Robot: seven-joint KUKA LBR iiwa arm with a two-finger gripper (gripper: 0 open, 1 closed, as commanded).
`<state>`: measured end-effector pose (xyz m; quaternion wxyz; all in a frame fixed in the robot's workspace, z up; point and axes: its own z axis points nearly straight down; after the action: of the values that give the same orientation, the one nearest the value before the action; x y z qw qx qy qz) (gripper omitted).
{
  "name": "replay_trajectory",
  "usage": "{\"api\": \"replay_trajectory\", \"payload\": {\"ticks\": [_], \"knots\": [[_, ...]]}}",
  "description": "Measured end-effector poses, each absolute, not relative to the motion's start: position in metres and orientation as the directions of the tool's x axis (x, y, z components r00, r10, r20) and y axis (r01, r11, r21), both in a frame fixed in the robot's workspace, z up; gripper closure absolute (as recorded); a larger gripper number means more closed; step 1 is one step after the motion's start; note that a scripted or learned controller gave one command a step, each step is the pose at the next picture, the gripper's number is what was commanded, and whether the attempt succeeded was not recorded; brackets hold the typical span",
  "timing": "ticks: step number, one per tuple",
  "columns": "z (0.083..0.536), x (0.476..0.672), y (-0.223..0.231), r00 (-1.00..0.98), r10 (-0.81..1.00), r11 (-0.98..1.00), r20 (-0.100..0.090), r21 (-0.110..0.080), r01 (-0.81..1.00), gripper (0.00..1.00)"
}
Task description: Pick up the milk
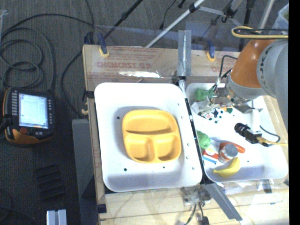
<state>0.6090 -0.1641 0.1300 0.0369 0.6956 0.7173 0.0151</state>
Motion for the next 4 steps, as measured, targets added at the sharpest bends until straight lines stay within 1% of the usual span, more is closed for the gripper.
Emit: {"api": "replay_trajectory", "payload": {"ticks": [1, 2, 3, 4], "knots": [[0.129, 0.609, -0.163, -0.030, 0.999, 0.032, -0.031, 0.071, 0.997, 0.00], [0.119, 0.620, -0.173, 0.113, 0.994, -0.113, -0.007, 0.052, 0.992, 0.00], [0.116, 0.624, -0.189, 0.207, 0.978, -0.207, 0.006, 0.059, 0.976, 0.00], [0.128, 0.625, -0.195, 0.208, 0.978, -0.207, -0.010, 0.070, 0.976, 1.00]]}}
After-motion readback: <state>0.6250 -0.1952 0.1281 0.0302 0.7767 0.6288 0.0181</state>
